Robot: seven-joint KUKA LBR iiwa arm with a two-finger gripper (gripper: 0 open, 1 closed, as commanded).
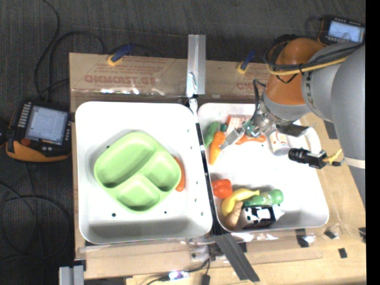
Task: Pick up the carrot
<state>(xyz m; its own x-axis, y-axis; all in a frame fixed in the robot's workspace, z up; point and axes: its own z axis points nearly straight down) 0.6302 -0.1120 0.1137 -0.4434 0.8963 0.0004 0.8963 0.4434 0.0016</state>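
now the carrot [217,141] lies in the right bin [309,212], up by its left wall near the far corner, orange with a green piece just beside it. the jaws [254,125] sit low in the same bin, a little to the right of the carrot and apart from it; whether they are open or closed cannot be told. nearer the front of that bin lie a yellow banana [237,198], a green bottle [266,197] and a small red piece. the left bin [89,218] holds a green divided tray [136,170].
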